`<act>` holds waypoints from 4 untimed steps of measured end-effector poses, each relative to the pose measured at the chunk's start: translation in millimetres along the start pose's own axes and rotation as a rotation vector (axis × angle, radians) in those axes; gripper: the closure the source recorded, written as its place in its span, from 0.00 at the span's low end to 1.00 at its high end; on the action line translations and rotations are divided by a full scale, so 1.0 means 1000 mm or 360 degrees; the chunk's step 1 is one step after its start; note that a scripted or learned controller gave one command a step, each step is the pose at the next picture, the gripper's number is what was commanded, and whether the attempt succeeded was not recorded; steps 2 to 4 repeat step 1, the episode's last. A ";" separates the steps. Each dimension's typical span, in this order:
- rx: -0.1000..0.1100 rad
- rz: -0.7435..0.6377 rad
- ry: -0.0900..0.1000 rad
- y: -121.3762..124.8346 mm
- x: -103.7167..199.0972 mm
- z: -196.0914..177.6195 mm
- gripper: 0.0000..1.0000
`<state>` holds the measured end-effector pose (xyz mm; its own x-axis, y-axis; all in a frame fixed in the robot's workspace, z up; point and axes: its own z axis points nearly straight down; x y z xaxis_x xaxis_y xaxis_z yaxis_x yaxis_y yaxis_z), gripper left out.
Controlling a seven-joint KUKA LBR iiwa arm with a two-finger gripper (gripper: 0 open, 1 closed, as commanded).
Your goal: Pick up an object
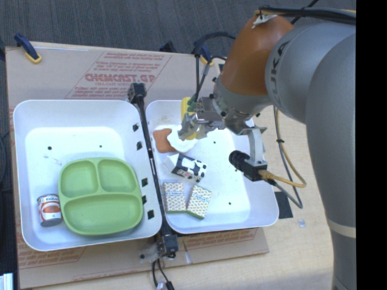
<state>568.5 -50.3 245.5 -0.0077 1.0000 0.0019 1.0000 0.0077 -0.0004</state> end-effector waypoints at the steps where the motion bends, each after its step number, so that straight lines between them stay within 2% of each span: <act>1: 0.0006 -0.0002 -0.0004 -0.019 0.058 0.017 1.00; 4: 0.0006 -0.0002 -0.0004 -0.019 0.058 0.017 1.00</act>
